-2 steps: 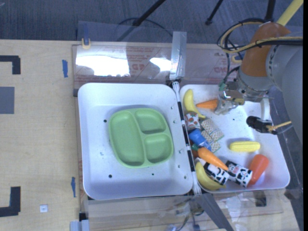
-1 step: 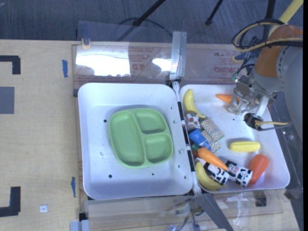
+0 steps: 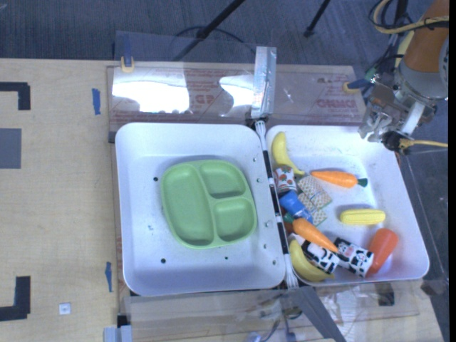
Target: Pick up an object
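Gripper (image 3: 381, 128) poised over far right corner of right bin (image 3: 410, 212), nothing between fingers; opening width indiscernible. Inside right bin: banana (image 3: 279, 150) at far left; carrot (image 3: 335, 179) centre-far; corn cob (image 3: 362, 216) right of centre; second carrot (image 3: 313, 233), cow-patterned toy (image 3: 335, 256), red pepper (image 3: 382, 246) along near wall. Green divided plate (image 3: 209, 204) left of right bin, in left bin (image 3: 135, 191).

Bright, even light falls from overhead. Strong white glare washes out the clear panel (image 3: 178, 91) behind the bins (image 3: 135, 155). Shadows are soft and short. The picture is slightly soft and grainy, darker toward the floor (image 3: 71, 13).
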### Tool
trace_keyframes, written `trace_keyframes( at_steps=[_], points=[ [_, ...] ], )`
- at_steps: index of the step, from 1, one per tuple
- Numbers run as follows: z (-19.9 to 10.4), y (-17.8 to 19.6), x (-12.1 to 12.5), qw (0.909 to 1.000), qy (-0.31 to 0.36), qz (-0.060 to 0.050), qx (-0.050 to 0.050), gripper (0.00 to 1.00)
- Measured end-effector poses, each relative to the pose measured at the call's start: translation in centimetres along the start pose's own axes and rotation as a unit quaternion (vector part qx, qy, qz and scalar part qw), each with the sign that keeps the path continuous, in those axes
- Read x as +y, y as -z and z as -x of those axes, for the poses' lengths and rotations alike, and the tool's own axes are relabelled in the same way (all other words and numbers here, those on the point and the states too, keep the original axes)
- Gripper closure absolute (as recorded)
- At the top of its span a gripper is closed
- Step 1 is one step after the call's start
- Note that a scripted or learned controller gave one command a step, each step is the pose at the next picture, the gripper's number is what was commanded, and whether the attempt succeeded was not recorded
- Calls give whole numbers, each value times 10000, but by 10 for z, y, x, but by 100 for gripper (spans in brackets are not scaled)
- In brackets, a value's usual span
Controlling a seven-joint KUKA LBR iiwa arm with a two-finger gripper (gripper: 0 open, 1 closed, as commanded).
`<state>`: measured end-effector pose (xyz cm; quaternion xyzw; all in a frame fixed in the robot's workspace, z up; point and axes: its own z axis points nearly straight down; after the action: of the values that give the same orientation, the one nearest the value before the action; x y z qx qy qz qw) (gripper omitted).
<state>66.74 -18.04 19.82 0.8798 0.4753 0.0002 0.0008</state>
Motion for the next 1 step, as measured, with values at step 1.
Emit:
trace_keyframes(
  at_steps=[1],
  points=[
    [22, -17, -13, 9918, -1280, -38, -9, 100]
  ],
)
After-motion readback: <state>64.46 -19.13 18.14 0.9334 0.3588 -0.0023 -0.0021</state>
